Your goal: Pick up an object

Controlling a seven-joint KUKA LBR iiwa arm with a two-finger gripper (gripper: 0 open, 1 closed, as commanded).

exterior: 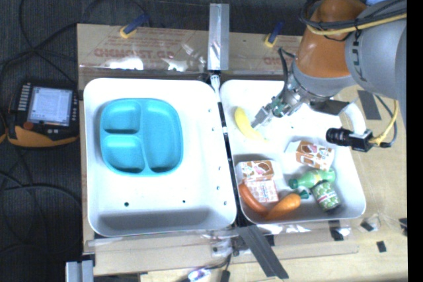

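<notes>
My gripper [261,117] hangs over the upper left of the right bin [350,162], its fingertips just right of a yellow banana [242,122] lying on the bin floor. Whether the tips touch the banana is unclear. Lower in the same bin lie a small carton with a brown and white label [314,154], a red and white carton [259,181], an orange carrot [285,205], a red sausage-like piece [248,198] and a green bottle [317,187]. Nothing shows between the fingers.
The left bin [106,208] holds a blue divided plate [141,135]. A grey divider [225,135] separates the bins. A handheld pendant [45,109] lies on the floor at the left. A black camera unit [347,137] sticks out beside the wrist.
</notes>
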